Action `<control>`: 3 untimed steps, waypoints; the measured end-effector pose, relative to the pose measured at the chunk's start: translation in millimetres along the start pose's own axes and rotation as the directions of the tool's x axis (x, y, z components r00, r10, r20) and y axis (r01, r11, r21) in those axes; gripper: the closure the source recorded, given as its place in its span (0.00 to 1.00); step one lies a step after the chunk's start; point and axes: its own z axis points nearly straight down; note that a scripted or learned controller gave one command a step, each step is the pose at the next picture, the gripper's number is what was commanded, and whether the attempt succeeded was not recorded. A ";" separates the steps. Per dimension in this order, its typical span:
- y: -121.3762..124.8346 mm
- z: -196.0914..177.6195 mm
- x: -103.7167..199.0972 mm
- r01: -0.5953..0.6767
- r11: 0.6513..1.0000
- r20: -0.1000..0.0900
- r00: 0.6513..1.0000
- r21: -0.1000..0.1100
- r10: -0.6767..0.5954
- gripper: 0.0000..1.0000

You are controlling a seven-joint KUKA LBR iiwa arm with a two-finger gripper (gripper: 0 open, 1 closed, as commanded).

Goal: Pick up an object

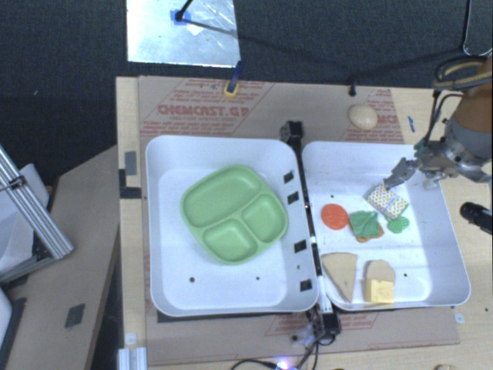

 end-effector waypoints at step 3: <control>-0.3 95.7 -3.9 0.001 1.000 0.002 1.000 -0.009 -0.001 0.00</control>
